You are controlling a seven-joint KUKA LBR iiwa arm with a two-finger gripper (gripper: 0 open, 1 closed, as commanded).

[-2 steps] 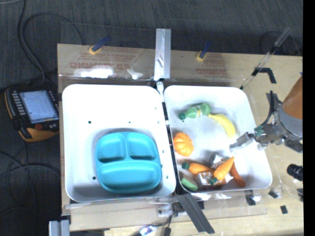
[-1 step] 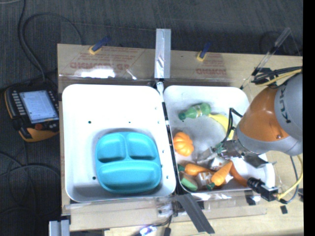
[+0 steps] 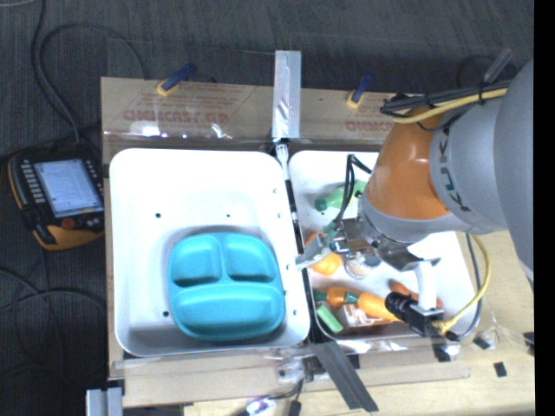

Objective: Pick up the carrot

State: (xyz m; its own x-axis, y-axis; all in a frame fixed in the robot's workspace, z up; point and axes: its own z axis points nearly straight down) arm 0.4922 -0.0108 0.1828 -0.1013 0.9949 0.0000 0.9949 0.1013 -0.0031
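The carrot (image 3: 368,302) lies near the front of the right bin (image 3: 451,250); it is orange, with a green end pointing left. My gripper (image 3: 323,251) hangs low over the left part of the same bin, close to the divider. It is just behind and to the left of the carrot. A small orange piece (image 3: 326,265) sits right under the gripper's tip. The wrist and its orange band (image 3: 403,185) hide much of the bin behind.
A teal divided plate (image 3: 227,286) lies in the left bin (image 3: 139,189). A green toy (image 3: 329,202) sits at the back of the right bin, and other small items crowd around the carrot. A yellow cable (image 3: 475,276) loops along the right side.
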